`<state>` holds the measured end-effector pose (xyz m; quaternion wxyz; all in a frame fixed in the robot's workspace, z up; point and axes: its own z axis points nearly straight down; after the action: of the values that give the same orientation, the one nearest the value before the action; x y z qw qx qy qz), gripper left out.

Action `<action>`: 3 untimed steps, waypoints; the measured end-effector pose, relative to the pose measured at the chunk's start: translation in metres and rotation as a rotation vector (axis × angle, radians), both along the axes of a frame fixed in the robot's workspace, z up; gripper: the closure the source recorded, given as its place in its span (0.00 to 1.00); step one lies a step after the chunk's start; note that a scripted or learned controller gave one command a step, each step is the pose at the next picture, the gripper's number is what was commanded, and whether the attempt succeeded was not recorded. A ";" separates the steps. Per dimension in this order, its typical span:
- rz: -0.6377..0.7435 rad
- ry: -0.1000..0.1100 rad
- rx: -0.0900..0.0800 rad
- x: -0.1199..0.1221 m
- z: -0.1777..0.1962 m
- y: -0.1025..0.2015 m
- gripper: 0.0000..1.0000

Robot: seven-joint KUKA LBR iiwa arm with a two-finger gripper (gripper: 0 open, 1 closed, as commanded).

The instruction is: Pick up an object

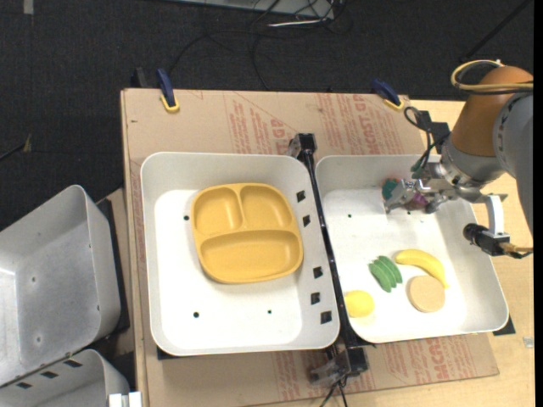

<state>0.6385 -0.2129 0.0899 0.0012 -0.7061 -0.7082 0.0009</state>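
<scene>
We located the jaws [409,195] at the right bin's [484,325] far edge; we could not tell their opening or any hold. The banana [422,264] lay nearest, toward the bin's near side, its long axis running roughly left-right.

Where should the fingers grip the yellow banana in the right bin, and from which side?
Grip the banana across its thin middle, coming straight down from above. It lies flat, curving over the tan round piece, so closing across the curve probably avoids both that neighbour and the green piece beside it.
</scene>
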 end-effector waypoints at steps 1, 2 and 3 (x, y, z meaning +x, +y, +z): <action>0.002 -0.007 -0.003 0.002 0.014 0.000 1.00; 0.000 -0.010 -0.003 -0.004 0.074 0.003 1.00; 0.001 -0.011 -0.003 -0.006 0.137 0.007 1.00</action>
<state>0.6323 -0.2057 0.2266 -0.0039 -0.7058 -0.7083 -0.0020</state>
